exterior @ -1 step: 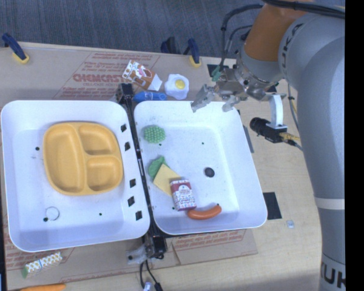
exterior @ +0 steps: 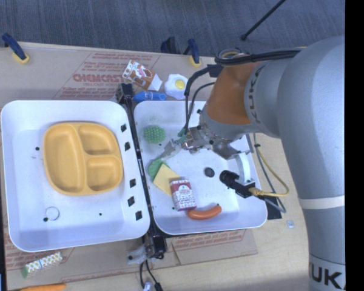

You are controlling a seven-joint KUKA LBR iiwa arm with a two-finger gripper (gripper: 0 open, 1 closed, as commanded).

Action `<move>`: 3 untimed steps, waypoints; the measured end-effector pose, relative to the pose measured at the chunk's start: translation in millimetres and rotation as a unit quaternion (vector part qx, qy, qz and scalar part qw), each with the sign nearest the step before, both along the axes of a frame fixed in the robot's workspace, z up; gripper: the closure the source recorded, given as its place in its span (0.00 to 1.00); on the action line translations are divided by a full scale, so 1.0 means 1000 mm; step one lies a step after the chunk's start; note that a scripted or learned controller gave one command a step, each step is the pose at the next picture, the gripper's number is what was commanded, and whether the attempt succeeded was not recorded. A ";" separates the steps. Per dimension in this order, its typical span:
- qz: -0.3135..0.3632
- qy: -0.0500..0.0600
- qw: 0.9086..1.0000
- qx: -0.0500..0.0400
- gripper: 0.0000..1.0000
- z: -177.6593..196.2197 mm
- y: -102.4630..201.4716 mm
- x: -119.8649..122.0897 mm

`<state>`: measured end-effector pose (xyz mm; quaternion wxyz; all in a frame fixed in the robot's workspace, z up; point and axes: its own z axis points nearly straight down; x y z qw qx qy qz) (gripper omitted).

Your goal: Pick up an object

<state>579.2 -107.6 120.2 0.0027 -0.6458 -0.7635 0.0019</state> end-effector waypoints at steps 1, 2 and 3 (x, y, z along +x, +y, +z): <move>0.020 -0.001 1.000 0.000 0.00 0.001 -0.008 -0.096; 0.023 -0.001 1.000 0.000 1.00 0.012 -0.008 -0.095; 0.023 -0.001 1.000 0.000 0.00 0.011 -0.008 -0.095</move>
